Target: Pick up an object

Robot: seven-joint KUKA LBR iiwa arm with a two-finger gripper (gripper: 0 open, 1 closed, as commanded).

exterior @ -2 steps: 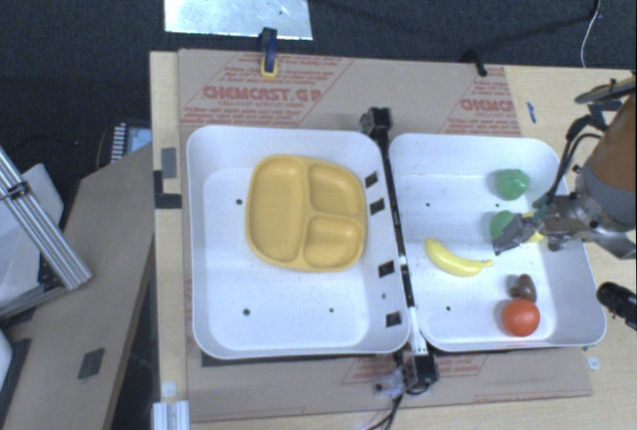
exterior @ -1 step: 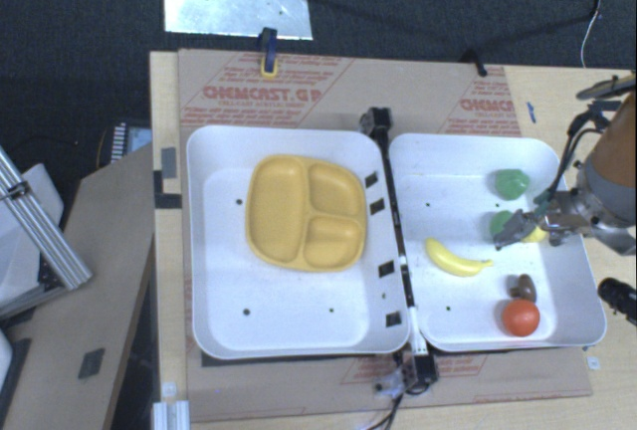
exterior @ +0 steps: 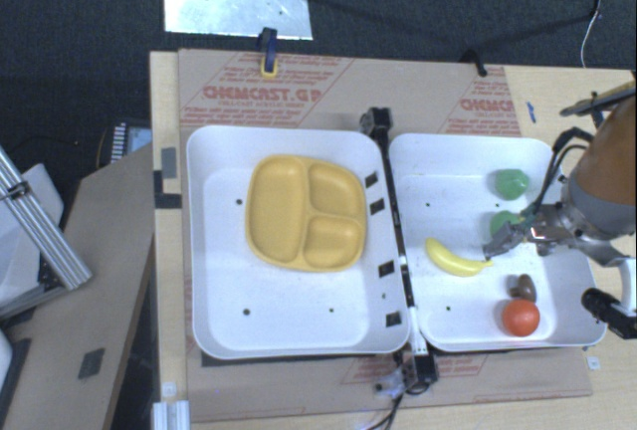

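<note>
nearest the camera, in the right bin (exterior: 438,333), an orange-red ball (exterior: 521,318) sits by the front wall, with a small brown object (exterior: 524,287) touching it just behind. further in, a yellow banana (exterior: 456,260) lies flat on the bin floor, its long axis running from upper left down to lower right, the right tip pointing toward the hand (exterior: 501,244). the hand hovers just beside that tip, reaching in from the right under the grey arm (exterior: 597,209); whether its fingers are apart or together cannot be told, and nothing is seen between them. behind the hand is a green object (exterior: 504,219), partly hidden, and further back a second green ball (exterior: 512,183). the left bin (exterior: 214,319) holds a yellow divided plate (exterior: 304,211). both bins rest on the surface (exterior: 338,85).
</note>
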